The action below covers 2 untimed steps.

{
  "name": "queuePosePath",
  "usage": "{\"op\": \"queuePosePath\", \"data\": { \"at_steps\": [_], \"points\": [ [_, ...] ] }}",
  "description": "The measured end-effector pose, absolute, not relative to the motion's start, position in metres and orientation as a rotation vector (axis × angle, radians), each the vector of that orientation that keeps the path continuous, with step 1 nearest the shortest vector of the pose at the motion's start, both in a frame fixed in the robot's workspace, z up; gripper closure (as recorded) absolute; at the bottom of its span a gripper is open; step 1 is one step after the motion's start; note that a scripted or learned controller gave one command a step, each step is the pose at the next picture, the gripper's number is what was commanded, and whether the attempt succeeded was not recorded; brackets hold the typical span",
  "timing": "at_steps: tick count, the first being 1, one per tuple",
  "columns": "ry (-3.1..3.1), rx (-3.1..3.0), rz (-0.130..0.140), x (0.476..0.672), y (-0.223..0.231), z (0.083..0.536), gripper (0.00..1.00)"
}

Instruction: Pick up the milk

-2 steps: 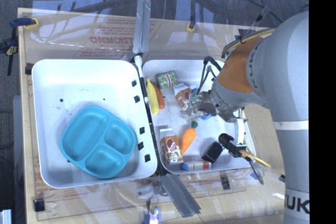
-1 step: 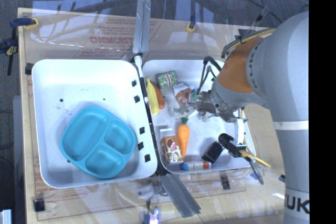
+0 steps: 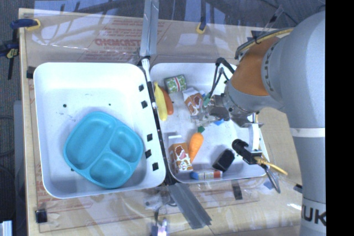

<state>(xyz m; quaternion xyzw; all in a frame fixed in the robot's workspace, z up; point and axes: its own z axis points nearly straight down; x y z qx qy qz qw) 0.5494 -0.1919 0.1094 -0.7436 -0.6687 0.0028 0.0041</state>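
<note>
Camera view: milk (image 3: pixel 180 157) well apart from gripper (image 3: pixel 209 113), lower-left.

Grey arm (image 3: pixel 301 96), orange band, seemingly black cables

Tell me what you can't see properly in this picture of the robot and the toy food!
- Gripper, camera view: the wrist covers its fingers, so open or shut is unclear.
- Milk: no carton can be identified for sure; the small packets are too blurry to read.
- Right bin: the arm hides its far right side.
- Blue divided plate: the compartments look bare, but tiny crumbs would be too small to see.
</note>
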Motion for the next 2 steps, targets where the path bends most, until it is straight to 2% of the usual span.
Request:
{"op": "queuePosePath", "data": {
  "at_steps": [1,2],
  "points": [
    [-2.062,-2.369,0.001,0.529,-0.179,0.255,1.0],
    [-1.807,-2.568,0.0,0.487,-0.129,0.345,1.0]
  ]
}}
